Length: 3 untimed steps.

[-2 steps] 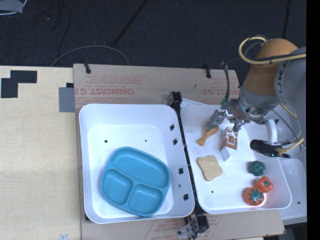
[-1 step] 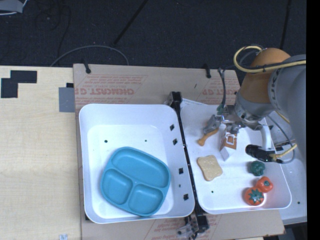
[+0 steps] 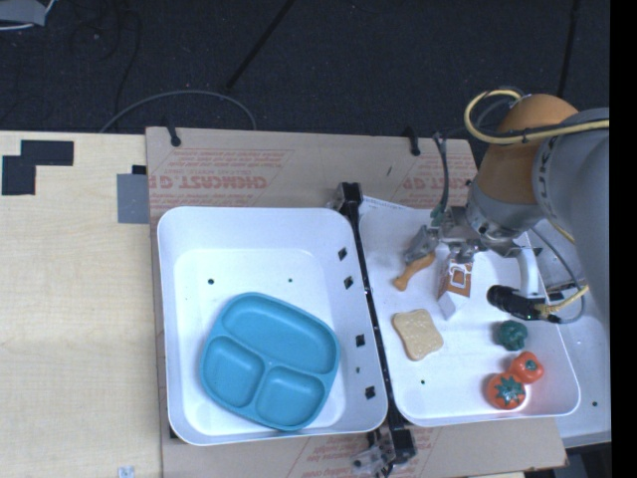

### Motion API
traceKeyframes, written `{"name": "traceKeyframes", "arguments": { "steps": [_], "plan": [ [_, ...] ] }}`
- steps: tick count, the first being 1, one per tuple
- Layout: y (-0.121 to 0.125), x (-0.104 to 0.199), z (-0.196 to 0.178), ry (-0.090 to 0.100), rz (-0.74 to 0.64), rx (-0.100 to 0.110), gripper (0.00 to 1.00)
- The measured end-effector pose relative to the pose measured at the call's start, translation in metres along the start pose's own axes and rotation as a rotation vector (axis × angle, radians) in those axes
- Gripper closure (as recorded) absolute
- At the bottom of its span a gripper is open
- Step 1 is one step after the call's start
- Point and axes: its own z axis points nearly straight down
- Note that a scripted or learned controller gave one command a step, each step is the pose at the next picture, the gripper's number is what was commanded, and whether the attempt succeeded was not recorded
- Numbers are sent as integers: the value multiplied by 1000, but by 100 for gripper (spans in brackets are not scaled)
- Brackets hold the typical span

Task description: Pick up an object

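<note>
Hovering low in the right bin (image 3: 557, 391), the gripper (image 3: 438, 239) sits just above a tan stick (image 3: 414, 270), which lies at its seven o'clock, long axis running from one to seven; whether the claw is clenched cannot be told.

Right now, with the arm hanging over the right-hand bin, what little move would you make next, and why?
Probably ease the tool straight down. It hangs in the shallow white right bin just above the small orange-brown carrot-shaped toy, nearer to it than to the tan slice of toy bread, and nothing is seen between its fingers.
</note>
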Motion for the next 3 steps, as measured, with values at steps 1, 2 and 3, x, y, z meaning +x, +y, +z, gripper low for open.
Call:
{"name": "traceKeyframes", "arguments": {
  "steps": [1,2,3],
  "plan": [
    [1,-1,-11,-2,1,-2,100],
    [3,8,-64,5,-2,14,100],
    [5,7,-106,5,-3,14,100]
  ]
}}
